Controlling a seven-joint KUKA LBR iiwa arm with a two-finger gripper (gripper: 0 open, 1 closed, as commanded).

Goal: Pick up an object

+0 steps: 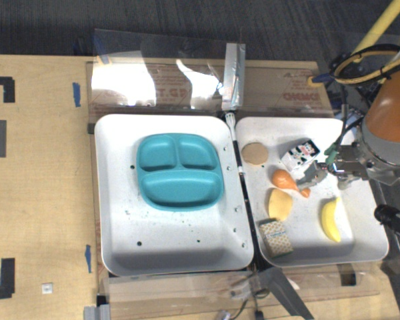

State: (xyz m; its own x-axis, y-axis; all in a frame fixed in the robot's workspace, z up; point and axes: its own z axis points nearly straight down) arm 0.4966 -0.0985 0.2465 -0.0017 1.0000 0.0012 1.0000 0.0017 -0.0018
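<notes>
Where the arm [387, 122] reaches into the right bin [367, 245], you see the gripper [313, 174] low beside the carrot [287, 180], touching it; you cannot tell its state. The banana [331, 220] lies near, the teal plate [179, 171] sits in the left bin [113, 199].

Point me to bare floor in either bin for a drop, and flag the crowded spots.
Left bin: bare margin all around the teal divided plate, widest along its front edge. Right bin: a small patch at the back, right of the round brown disc. Crowded: the middle, where the gripper sits among the carrot, printed box, yellow wedge and banana.
</notes>
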